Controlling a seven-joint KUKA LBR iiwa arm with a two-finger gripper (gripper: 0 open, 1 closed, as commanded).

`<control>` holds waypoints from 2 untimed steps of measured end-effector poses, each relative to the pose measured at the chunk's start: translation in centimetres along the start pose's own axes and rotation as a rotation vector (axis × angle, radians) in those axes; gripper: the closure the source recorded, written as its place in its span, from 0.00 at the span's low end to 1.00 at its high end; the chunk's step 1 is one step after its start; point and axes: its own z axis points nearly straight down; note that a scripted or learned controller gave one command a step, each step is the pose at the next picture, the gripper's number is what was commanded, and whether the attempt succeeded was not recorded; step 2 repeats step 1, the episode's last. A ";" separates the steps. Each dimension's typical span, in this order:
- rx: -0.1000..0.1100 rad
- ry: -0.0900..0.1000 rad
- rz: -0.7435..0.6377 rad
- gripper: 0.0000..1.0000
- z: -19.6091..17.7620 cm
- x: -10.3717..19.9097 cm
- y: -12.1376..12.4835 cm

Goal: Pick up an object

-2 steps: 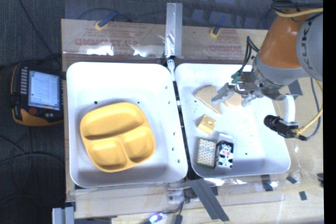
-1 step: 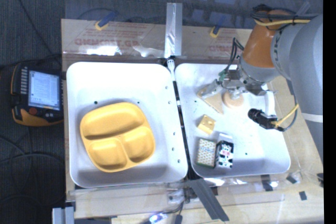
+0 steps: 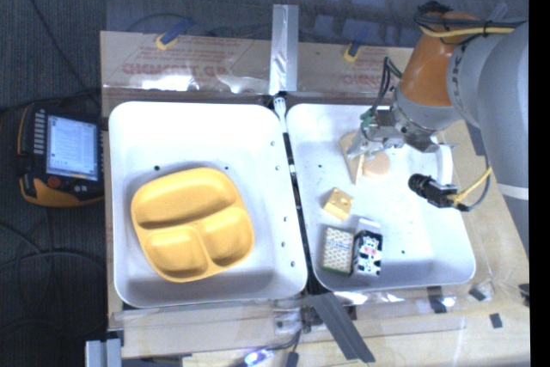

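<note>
While reaching in over the right bin (image 3: 447,258), hangs low at its far end: grey arm (image 3: 494,90), then gripper (image 3: 375,143), down among pale objects (image 3: 368,161) by the back wall. Cannot tell whether open or closed, nor whether anything sits between the tips. Left bin (image 3: 137,120): a yellow divided tray (image 3: 191,222). Nearer the front of the right bin, smaller: a patterned packet (image 3: 339,249), a black-and-white carton (image 3: 369,253), a yellow block (image 3: 338,204). Likely risk: pale pieces crowded together, so a slip or an empty close.
</note>
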 end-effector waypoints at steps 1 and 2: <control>0.025 0.005 -0.114 1.00 -10.6 -3.4 -3.0; 0.025 0.005 -0.114 1.00 -10.6 -3.4 -3.0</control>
